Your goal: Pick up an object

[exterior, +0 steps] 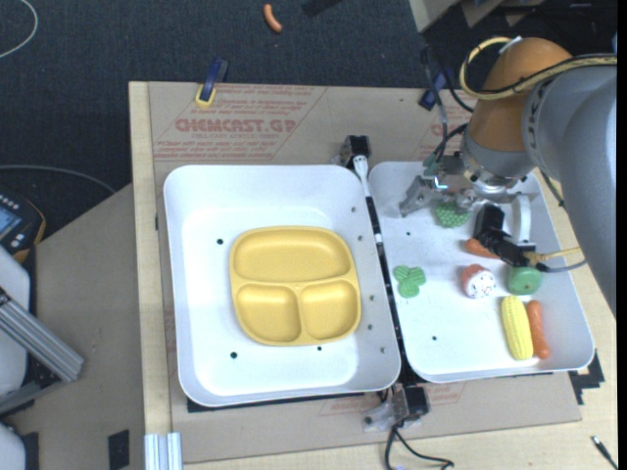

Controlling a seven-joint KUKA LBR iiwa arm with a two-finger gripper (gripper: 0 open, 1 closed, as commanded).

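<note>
In the right bin (pixel 431 355), the gripper (pixel 443 196) hangs over a green toy (pixel 452 215); can't tell its finger spread. Corn (pixel 516 327), carrot (pixel 536 329) and a leafy green (pixel 409 281) lie nearby.

Grey arm (pixel 578 135) comes in from the right, bent down steeply over the bench. Orange band (pixel 514 91) sits above the wrist, cables looping around it. Wrist points downward, toward the near side. Gripper (pixel 446 196) hangs low below the wrist, a grey metal part sticking out to the left. Finger state unclear, hidden under the wrist housing.
</note>
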